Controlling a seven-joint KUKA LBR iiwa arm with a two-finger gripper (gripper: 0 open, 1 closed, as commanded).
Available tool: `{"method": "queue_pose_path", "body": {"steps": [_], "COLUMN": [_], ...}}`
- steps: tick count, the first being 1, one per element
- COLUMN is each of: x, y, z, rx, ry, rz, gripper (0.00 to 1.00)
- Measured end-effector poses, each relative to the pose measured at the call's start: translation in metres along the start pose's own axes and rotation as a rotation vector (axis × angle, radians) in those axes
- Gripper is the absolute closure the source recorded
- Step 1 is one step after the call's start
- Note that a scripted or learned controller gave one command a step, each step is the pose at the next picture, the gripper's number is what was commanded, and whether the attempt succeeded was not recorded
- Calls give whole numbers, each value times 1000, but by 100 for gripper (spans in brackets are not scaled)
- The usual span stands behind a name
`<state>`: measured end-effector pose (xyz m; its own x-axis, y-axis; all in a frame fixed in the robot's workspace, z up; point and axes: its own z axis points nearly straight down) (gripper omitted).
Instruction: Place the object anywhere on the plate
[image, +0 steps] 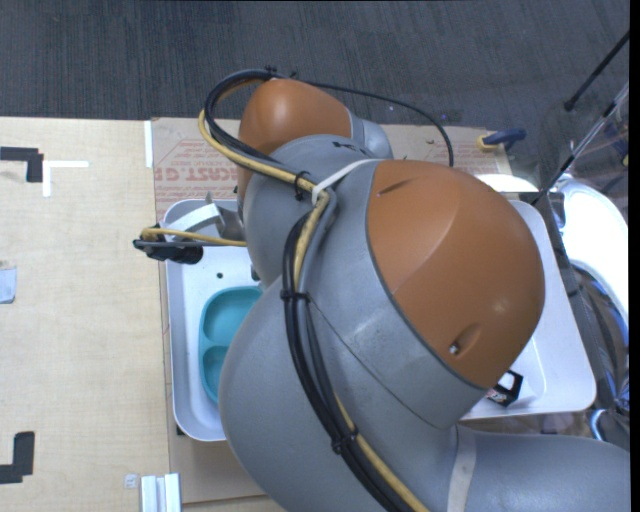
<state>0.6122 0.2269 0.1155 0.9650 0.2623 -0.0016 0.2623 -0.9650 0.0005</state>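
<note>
Presently: plate (222, 335), teal, divided, lower left of frame inside left bin (190, 400), mostly hidden under arm (400, 330). Object: hidden, place cannot be told. Gripper: hidden behind arm; state cannot be told. Advice: the arm should lower slowly over the plate's middle and release low, clear of the bin wall.
</note>
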Motion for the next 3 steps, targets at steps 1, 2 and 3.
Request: {"method": "queue_pose_path", "body": {"steps": [1,2,3], "x": [34,11,30], "y": [10,3,8], "z": [25,20,-38], "rx": [-1,-4,-1], "ry": [-1,11,2], "rz": [52,65,55], "gripper": [100,100,100]}}
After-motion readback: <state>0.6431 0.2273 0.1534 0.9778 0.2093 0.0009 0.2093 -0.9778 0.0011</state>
